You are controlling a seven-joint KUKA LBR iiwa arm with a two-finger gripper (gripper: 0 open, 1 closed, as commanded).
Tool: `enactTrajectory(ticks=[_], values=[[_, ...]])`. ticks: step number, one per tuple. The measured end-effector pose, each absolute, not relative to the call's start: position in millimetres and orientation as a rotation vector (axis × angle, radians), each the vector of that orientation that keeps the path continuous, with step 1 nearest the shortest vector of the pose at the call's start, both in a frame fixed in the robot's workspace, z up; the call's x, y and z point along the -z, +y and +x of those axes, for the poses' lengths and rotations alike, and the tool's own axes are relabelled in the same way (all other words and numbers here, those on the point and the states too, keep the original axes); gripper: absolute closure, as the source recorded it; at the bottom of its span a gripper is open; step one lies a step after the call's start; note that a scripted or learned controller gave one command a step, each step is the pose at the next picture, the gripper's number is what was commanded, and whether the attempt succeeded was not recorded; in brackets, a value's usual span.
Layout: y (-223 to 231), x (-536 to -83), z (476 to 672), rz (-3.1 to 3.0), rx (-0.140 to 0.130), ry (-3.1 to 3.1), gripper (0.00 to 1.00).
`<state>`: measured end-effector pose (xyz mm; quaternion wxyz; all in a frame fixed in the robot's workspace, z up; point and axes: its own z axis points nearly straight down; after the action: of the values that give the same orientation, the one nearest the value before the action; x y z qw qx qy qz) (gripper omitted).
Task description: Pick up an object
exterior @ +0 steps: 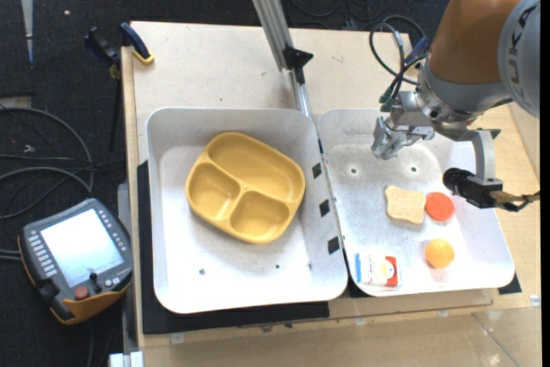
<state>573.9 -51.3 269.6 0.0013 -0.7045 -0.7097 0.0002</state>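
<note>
- The arm (481, 30), grey with a broad orange band, reaches in from the right and hangs over the far half of the right bin (361, 185).
- Its gripper (388, 142) points down above bare white floor near the bin's back wall; the fingers look close together with nothing seen between them, though how far they are parted cannot be told from this angle.
- Things to pick lie nearer the front of the same bin, apart from the gripper: a tan bread-like slice (405, 204), with a red round piece (440, 206) just beside it on the right, seemingly touching.
- An orange ball (439, 253) sits in front of the red piece, apart from it.
- A small white packet with red and blue print (377, 270) lies at the bin's front left corner, close to the rim.
- A black fitting with a tan tip (475, 185) juts out from the arm over the bin's right side, near the red piece.
- The left bin (172, 271) holds a yellow tray with three compartments (246, 186), resting tilted toward the middle of the bin.
- A slanting metal pole (268, 4) rises from where the two bins meet at the back.
- Cables (391, 39) trail across the bench (206, 64) behind the right bin, and a blue and yellow clamp (136, 43) grips the bench's far left corner.
- A handheld control pendant with a screen (77, 258) rests on the dark floor to the left.
</note>
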Motion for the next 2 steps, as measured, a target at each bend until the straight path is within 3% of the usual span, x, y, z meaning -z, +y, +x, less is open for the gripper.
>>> enactTrajectory(ticks=[2], values=[[47,-254,593.6,-2.213,-0.001,-2.228,1.0]])
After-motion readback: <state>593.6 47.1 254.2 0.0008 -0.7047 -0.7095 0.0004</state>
